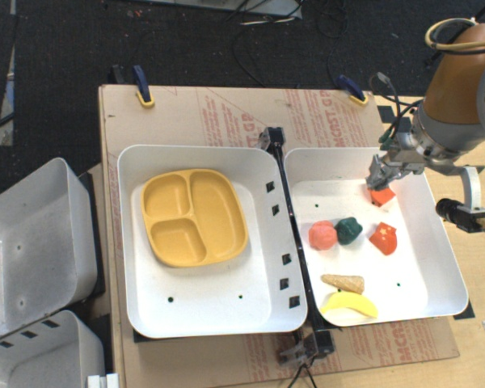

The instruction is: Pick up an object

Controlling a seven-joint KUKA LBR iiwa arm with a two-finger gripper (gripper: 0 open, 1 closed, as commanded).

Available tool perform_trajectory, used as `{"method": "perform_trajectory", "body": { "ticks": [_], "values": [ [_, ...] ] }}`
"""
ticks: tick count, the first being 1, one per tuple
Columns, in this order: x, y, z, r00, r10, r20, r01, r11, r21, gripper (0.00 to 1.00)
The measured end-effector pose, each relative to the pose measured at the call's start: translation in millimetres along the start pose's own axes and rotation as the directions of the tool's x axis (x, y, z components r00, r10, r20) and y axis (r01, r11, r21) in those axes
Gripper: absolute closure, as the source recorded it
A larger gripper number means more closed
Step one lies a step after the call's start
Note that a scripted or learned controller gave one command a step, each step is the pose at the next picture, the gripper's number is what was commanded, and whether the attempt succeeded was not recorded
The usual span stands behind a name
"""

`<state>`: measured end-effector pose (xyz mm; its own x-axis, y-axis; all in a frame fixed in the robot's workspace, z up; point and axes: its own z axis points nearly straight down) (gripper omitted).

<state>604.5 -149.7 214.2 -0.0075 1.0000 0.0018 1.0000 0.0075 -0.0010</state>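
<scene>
In the right bin (pixel 436 241) lie a pink-red ball (pixel 323 235), a dark green piece (pixel 349 229), a red piece (pixel 384 238), a tan piece (pixel 343 282) and a yellow banana (pixel 349 305). A small orange-red block (pixel 381 196) sits at the bin's far side. My gripper (pixel 380 179) hangs directly over that block, right at its top edge. The view does not settle whether the block is gripped or resting on the bin floor.
The left bin (pixel 133 241) holds a yellow divided plate (pixel 196 217). A black divider (pixel 284 225) runs between the two bins. Blue-and-yellow clamps (pixel 143 87) hold the cardboard base at the back. Grey tubs (pixel 28 241) stand off the bench to the left.
</scene>
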Motion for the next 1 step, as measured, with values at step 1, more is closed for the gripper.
{"method": "perform_trajectory", "body": {
  "ticks": [1],
  "values": [
    [59.6, 5.8, -2.5, 1.0, -0.001, 0.0, 0.001, 1.0, 0.0, 1.0]
  ]
}}
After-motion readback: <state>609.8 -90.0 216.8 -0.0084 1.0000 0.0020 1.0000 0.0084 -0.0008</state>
